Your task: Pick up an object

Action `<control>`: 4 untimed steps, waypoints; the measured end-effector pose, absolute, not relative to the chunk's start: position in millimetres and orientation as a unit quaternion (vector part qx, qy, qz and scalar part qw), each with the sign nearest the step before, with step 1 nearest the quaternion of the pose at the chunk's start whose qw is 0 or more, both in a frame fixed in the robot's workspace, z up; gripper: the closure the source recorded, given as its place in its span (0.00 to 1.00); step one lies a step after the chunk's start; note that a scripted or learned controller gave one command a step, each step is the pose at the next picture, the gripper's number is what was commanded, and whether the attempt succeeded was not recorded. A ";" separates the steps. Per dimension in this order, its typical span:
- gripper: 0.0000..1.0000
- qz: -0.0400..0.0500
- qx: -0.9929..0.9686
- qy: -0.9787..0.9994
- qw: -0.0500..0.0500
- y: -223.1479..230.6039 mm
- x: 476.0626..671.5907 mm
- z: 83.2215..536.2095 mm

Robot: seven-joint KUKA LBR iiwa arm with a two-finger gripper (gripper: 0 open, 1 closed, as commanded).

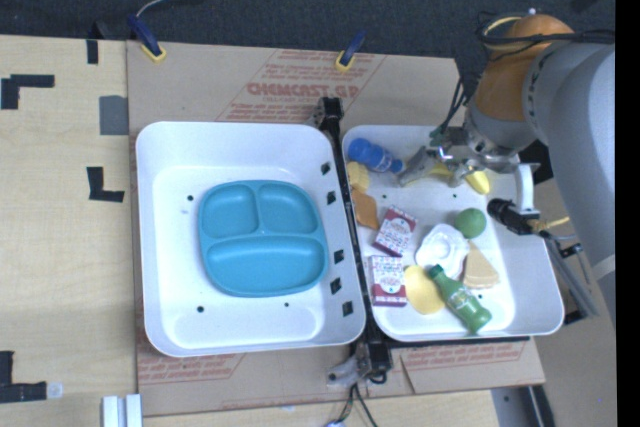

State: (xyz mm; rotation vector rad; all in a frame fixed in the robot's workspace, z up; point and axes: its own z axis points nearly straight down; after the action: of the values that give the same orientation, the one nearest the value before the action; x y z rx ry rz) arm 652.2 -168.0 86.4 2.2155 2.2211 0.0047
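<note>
I am taking the right-hand shallow white plastic bin [520, 315] as my landmark. Nearest me, along its near edge, a green plastic bottle [462, 299] is lying tilted, with a yellow lemon-shaped toy [421, 291] touching it on the left and a pale wedge of toy cheese [481, 269] just beside it on the right. A small red printed packet [386, 280] is lying at the bin's near left, and a second red-and-white packet [396, 232] is sitting just beyond it. A white rounded cup [439, 246] and a green ball [470, 222] are resting around the bin's middle. At the bin's far left, a blue plastic bottle [372, 155] is lying on its side. Over the bin's far side, the end effector [437, 162] is hovering; I cannot tell how its jaws are standing. Left of the landmark, a blue divided plastic plate [263, 237] is sitting in the other white bin [170, 155] on the worktop [60, 245].
</note>
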 end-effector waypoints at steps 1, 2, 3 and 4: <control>0.00 0.001 0.707 0.708 0.002 -223.3 599.1 87.4; 0.00 0.002 0.706 0.708 0.003 -188.5 650.4 86.7; 1.00 -0.001 0.706 0.708 0.001 -189.4 648.9 95.5; 1.00 0.000 0.707 0.707 0.000 -156.5 572.5 134.4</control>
State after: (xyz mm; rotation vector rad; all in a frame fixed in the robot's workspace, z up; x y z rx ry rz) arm 572.5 -156.5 134.4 2.2212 2.2220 -0.0008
